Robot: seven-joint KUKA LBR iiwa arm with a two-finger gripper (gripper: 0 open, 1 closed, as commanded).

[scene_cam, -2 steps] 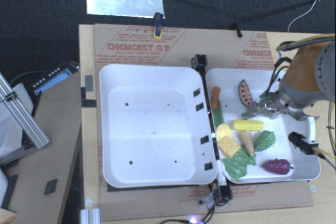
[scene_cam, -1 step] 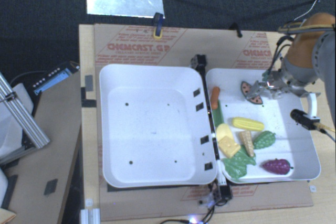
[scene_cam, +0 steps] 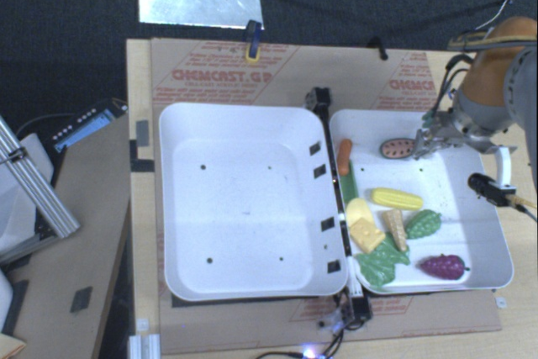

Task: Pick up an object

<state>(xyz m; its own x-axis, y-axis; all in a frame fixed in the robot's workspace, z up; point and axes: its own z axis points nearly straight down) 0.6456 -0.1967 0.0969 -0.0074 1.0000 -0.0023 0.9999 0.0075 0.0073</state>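
Lying flat with its long axis left-right, the watermelon slice point(scene_cam: 396, 149) touches the gripper point(scene_cam: 419, 145); grip state unclear.

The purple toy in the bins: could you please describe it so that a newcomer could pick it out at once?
Look in the right bin, the one holding the toy foods. Go to its near right corner, past the corn cob. There lies the bunch of grapes, the one dark purple piece among yellow, green and orange ones.

The brown board point(scene_cam: 220, 70) under the bins carries red print "CHEMCAST GP", repeated at its right side.
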